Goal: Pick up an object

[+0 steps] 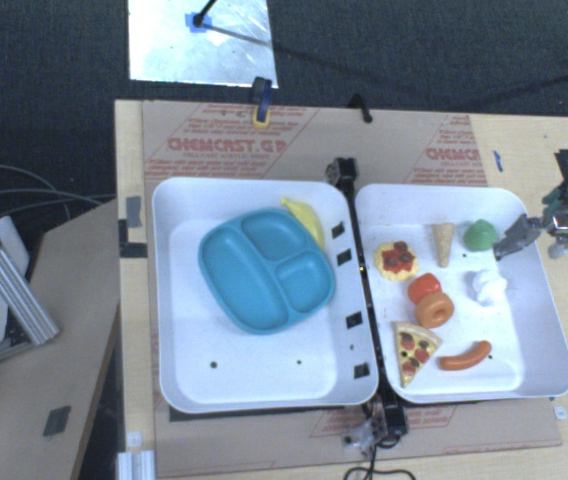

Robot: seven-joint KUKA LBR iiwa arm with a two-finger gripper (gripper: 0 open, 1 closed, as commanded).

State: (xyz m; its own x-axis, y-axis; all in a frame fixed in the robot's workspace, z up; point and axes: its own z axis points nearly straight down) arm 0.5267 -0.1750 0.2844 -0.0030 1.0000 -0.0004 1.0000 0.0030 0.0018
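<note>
While the arm reaches in from the right of the camera view, its gripper [520,236] hangs over the far right rim of the right bin [526,340]. I see nothing carried in it, and whether it is spread or closed I cannot tell, because the tip is small, dark and seen at a slant.

Just left of the gripper, almost touching it, lies a round green toy [480,234]. It is the closest thing to grab, and I judge it the likely target. Just below and left of the gripper sits a small white lump [488,287]. Further left stands a pale cone [444,243], then a round pizza [397,259]. Lower and left of the gripper are a red piece [424,288] touching a donut [435,310], then a pizza slice [414,348] and a sausage [464,356] near the front wall. The toys lie loosely scattered, mostly apart, so each could be taken alone.

Well away to the gripper's left, the left bin [194,360] holds a blue divided plate [266,268] with a banana [304,218] tucked behind its far edge. No pick has landed yet.
</note>
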